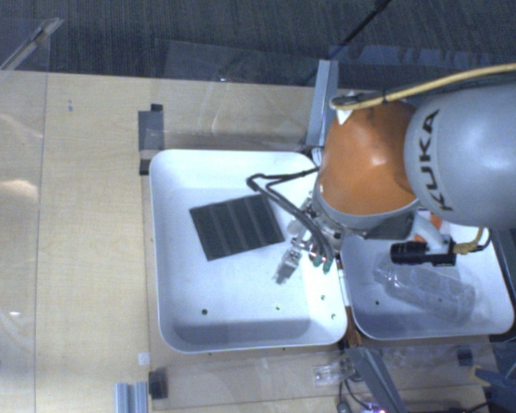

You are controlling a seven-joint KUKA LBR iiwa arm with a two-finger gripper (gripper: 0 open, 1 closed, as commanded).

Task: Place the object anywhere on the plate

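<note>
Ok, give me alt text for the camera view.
A grey and orange KUKA arm reaches from the right, its pincer over the left white bin beside a dark ribbed plate. A clear plastic object lies in the right bin.

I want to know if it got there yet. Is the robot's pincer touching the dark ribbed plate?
Apart. In the camera view, white bin floor shows between the pincer and the dark ribbed rectangular plate.

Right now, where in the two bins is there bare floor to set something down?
In the left bin, bare floor runs along the left wall and across the front, below the dark ribbed plate. It is crowded where the gripper hangs. In the right bin, a clear plastic object and the arm cover most of the floor.
</note>
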